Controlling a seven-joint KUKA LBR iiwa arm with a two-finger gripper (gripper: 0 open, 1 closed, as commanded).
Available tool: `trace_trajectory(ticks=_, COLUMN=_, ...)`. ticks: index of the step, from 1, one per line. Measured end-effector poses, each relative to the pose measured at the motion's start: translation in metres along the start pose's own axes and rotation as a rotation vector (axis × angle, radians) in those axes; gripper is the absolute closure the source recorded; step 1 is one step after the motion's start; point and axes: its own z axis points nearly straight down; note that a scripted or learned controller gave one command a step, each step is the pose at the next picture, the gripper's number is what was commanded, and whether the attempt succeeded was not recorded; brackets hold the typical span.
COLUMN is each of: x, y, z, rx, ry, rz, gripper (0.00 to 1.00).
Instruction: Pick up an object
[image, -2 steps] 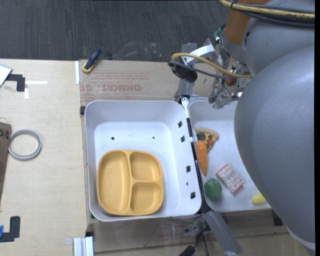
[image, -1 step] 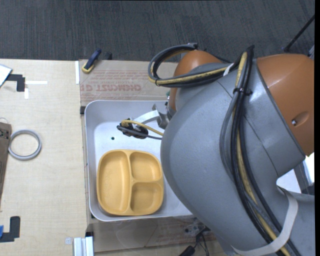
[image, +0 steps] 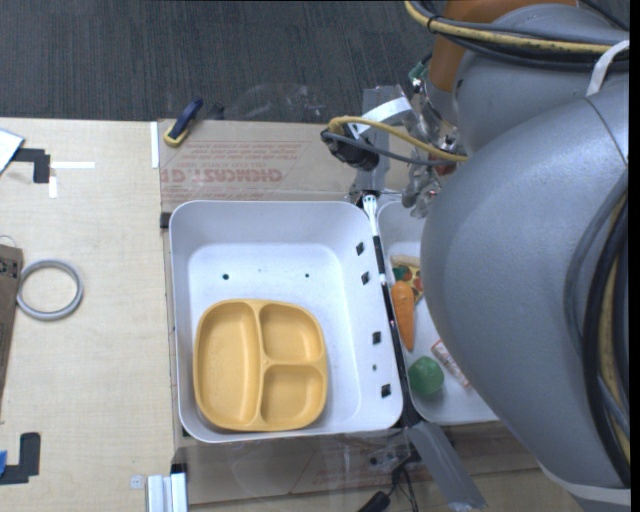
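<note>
A yellow divided plate lies in the front half of the left white bin. In the right bin, an orange carrot lies along the left wall and a green ball sits just in front of it. A small multicoloured item peeks out behind the carrot. The grey arm covers most of the right bin, with its orange band at the top; the gripper itself is hidden beneath the arm.
A roll of tape lies on the wooden bench at the left. A cardboard sheet sits behind the left bin, with a blue-and-yellow tool at its back left corner. Cables loop beside the arm.
</note>
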Motion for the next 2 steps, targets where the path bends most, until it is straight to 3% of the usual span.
trace_trajectory(ticks=1, x=-0.039, y=0.043, z=-0.150, rx=0.001, ry=-0.002, rz=-0.039, gripper=1.00)
trace_trajectory(ticks=2, x=-0.030, y=-0.019, z=-0.070, rx=0.001, ry=-0.005, rz=-0.171, gripper=1.00)
